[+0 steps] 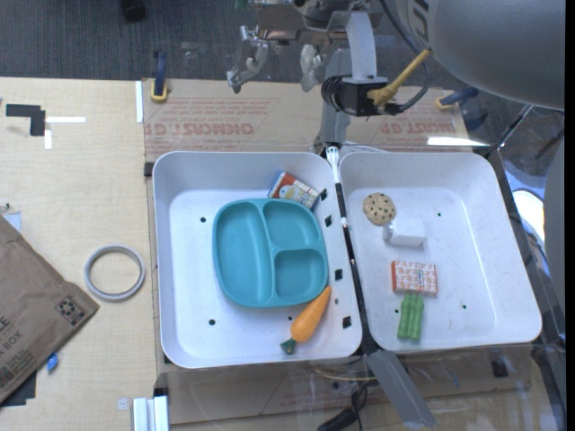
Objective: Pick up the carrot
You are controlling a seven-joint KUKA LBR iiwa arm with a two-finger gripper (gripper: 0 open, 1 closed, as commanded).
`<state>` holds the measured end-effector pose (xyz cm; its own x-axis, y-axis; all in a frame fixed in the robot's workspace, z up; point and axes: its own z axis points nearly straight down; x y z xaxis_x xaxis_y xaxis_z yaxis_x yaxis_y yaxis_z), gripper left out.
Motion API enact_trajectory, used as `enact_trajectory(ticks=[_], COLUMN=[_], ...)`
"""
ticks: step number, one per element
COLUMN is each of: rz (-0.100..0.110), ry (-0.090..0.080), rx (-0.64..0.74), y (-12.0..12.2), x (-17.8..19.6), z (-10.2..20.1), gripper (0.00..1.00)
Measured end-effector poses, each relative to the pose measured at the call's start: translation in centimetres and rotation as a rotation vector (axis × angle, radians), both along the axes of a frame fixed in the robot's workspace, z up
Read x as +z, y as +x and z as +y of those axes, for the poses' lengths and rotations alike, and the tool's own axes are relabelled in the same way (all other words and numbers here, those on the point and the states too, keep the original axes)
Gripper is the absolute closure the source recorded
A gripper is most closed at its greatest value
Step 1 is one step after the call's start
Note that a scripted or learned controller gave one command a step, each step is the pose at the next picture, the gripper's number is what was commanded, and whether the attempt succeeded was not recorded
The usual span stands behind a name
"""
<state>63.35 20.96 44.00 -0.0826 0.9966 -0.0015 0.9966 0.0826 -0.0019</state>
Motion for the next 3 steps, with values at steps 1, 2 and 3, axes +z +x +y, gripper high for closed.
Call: enact_trajectory(ticks=[1, 2, 3], rz=[-0.002, -0.001, 0.001], ry=[0.000, 0.000, 0.000], rx=[0.366, 0.390, 0.409], y=[1.6, 2.6, 0.2], x=[0.1, 0.1, -8.5], z=[-3.9, 0.2, -0.2], gripper=[0.00, 0.00, 0.00])
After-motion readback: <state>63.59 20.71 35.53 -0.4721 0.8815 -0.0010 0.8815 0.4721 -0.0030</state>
